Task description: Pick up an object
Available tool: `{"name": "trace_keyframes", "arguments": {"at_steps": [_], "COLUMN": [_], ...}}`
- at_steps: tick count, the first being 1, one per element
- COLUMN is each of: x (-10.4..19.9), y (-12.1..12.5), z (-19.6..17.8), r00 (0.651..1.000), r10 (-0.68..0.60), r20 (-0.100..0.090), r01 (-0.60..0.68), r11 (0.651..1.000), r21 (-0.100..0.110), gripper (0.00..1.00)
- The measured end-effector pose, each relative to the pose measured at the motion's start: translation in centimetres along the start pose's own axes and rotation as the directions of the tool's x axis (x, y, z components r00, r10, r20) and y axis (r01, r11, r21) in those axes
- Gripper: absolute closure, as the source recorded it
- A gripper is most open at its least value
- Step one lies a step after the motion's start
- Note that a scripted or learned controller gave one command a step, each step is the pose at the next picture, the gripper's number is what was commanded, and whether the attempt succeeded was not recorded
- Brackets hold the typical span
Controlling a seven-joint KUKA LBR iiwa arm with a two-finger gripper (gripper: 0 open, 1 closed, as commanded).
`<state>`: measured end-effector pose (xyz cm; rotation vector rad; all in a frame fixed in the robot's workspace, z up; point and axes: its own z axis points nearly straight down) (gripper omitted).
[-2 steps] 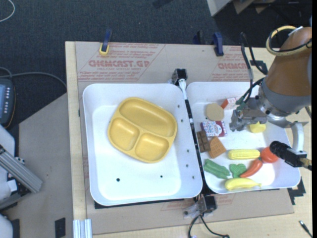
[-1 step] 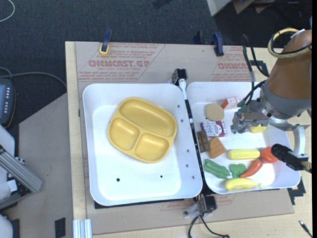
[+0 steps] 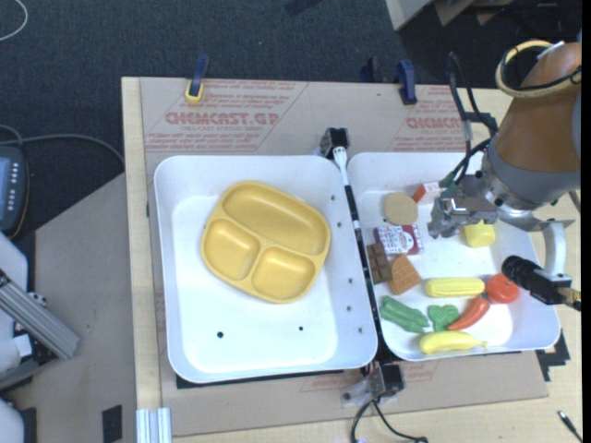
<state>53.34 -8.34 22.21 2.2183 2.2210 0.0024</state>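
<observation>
While my arm (image 3: 540,118) leans in from the right over the right bin (image 3: 545,335), my pincer (image 3: 450,218) hangs among the toy foods, beside the yellow block (image 3: 479,235) and tan round piece (image 3: 401,209); its opening I cannot tell. Left bin (image 3: 175,247) holds a yellow tray (image 3: 266,240).

The arm (image 3: 540,146) is a bulky grey cylinder with a broad orange band above the wrist. Black cables run along it. Its gripper (image 3: 450,212) is small, metallic grey.
</observation>
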Motion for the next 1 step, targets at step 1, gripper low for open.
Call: {"name": "trace_keyframes", "arguments": {"at_steps": [1], "x": [0.43], "y": [-0.44], "z": [0.19], "r00": [1.000], "r10": [0.001], "r20": [-0.001], "r01": [-0.001], "r11": [1.000], "r21": [0.004], "gripper": [1.00]}}
